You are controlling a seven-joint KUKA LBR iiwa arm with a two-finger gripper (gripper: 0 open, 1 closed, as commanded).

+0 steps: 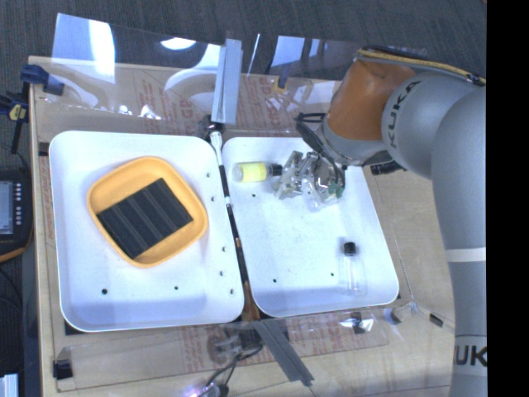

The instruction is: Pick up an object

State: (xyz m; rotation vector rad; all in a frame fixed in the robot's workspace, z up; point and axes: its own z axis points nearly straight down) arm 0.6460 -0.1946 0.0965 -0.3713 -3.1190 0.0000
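Note:
My gripper (pixel 302 180) hangs low over the far part of the right bin (pixel 273 271), under the orange wrist band. A small yellow cylinder with a pale end (pixel 250 171) lies just left of it, close but apart. A clear vial with a black cap (pixel 350 265) lies toward the bin's near right side, well below the gripper. In the left bin (pixel 74 279) sits a yellow-orange dish (pixel 186 222) holding a black ridged pad (pixel 144 216).
A grey divider rail (pixel 231 230) runs between the two bins. A clear plastic screen (pixel 165 64) and a metal post (pixel 226 77) stand behind them. The grey arm (pixel 446 139) covers the bench's right side. A pendant (pixel 12 209) sits at the far left.

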